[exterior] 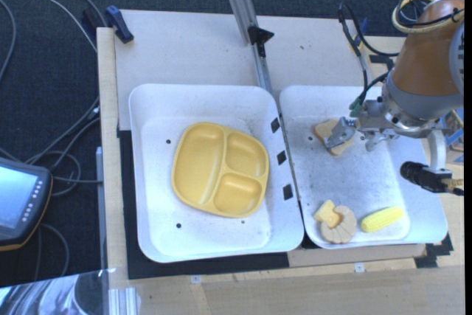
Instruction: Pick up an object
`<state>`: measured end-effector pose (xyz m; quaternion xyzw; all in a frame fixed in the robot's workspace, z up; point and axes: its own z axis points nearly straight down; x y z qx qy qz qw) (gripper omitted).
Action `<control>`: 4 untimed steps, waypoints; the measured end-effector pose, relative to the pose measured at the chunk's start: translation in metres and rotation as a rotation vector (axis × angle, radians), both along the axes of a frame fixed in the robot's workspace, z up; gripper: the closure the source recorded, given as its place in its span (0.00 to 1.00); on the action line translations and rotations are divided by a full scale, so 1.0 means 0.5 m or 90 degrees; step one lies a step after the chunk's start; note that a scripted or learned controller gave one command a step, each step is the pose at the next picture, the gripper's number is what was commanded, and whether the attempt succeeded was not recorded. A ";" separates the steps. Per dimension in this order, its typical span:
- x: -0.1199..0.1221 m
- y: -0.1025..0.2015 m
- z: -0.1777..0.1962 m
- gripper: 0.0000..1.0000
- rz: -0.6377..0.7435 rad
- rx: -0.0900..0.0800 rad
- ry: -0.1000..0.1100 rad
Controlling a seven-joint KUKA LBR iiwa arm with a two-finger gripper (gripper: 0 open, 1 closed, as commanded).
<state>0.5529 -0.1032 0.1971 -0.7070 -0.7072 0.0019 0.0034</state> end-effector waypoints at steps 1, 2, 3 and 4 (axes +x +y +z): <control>-0.001 -0.010 -0.088 0.00 0.000 0.000 0.000; -0.004 0.012 -0.198 0.00 0.000 0.001 0.001; 0.000 0.011 -0.169 1.00 0.000 0.000 -0.005; 0.013 0.015 -0.080 1.00 0.001 -0.002 -0.008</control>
